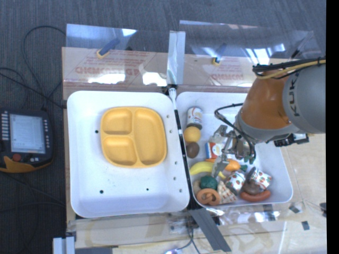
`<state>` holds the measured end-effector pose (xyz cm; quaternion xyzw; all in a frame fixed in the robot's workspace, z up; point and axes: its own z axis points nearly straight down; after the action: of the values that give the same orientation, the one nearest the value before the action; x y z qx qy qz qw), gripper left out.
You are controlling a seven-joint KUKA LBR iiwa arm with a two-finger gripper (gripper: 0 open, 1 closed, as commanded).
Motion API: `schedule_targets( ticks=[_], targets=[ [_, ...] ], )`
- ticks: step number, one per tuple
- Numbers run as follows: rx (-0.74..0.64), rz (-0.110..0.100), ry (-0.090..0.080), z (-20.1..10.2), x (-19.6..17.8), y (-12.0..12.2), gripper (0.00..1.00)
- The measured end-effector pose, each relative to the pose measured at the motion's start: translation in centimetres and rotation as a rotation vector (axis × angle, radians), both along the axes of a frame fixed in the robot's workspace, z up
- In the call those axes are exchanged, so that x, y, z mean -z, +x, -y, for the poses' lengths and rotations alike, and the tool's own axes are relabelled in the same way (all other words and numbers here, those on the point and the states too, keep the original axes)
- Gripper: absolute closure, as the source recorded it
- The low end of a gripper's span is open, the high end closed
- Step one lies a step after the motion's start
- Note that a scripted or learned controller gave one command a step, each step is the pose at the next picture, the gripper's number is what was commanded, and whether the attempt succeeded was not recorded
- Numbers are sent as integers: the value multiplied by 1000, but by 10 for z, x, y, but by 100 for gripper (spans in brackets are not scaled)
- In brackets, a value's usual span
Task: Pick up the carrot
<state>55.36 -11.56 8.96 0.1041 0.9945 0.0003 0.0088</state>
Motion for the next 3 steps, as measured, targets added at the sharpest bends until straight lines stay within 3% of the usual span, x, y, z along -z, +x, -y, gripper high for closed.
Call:
schedule_targets(
  ticks=[1, 2, 3],
  targets=[
    [-2, -1, -3, 0, -8, 1, 100],
    [-132, -16, -2, 55, -69, 8, 100],
    [-364, 25, -1, 93, -13, -29, 100]
  ],
)
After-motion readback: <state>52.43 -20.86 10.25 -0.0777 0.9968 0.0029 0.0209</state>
